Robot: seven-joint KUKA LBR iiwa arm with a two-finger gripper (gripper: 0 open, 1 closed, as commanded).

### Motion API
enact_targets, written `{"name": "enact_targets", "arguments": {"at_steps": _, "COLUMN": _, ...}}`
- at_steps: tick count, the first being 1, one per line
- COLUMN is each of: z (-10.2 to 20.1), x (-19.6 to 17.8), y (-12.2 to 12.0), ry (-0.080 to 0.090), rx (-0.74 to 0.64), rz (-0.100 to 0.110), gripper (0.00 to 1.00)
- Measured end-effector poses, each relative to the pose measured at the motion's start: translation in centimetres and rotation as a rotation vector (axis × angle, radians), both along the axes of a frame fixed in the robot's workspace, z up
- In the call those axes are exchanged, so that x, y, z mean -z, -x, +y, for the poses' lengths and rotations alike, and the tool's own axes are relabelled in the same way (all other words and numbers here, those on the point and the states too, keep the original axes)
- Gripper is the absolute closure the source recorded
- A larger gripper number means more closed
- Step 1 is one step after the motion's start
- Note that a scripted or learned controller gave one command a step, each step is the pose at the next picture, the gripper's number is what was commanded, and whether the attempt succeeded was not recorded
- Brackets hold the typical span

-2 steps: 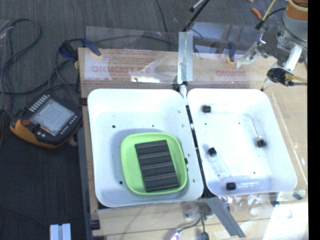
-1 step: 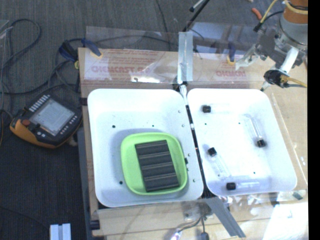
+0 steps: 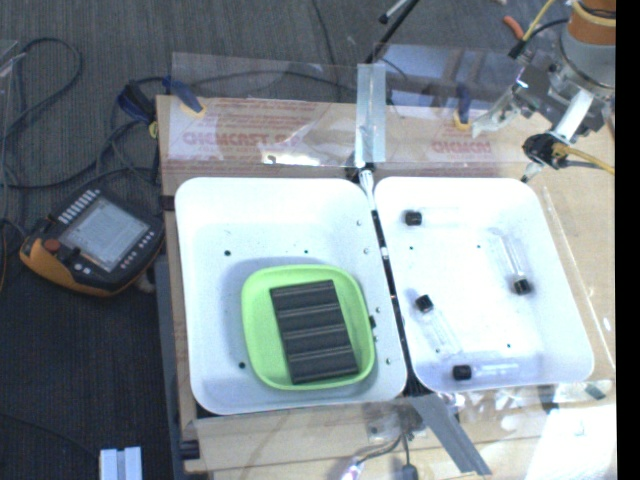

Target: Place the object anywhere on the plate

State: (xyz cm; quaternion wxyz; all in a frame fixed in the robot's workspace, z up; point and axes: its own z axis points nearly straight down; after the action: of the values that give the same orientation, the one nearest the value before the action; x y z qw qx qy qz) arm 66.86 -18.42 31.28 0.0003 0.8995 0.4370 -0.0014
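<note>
While the arm point(image 3: 590, 13) sits raised at the upper right, beyond the bins, the dark ridged block point(image 3: 314, 330) lies on the green plate point(image 3: 258, 313).

Its pincer point(image 3: 545, 118) hangs over the surface point(image 3: 600, 228) past the far corner of the right bin point(image 3: 560, 298); how far it is open cannot be told from this slant, and nothing can be seen between its tips. The plate rests in the left bin point(image 3: 205, 268), toward the near edge, with the block lying flat across its middle, tilted slightly. In the right bin lie several clear vials with black caps: one by the far wall point(image 3: 412, 218), one near the right side point(image 3: 512, 260), one toward the centre point(image 3: 430, 316), one along the near edge point(image 3: 490, 370). A teach pendant point(image 3: 95, 240) lies on the floor to the left.
</note>
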Motion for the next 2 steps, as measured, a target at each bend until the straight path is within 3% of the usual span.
{"name": "enact_targets", "arguments": {"at_steps": 1, "z": -0.3, "x": -0.3, "y": 0.6, "ry": -0.001, "rx": 0.041, "rz": 0.0, "gripper": 0.0}}
{"name": "enact_targets", "arguments": {"at_steps": 2, "z": -3.1, "x": 0.7, "y": 0.4, "ry": 0.0, "rx": 0.09, "rz": 0.0, "gripper": 0.0}}
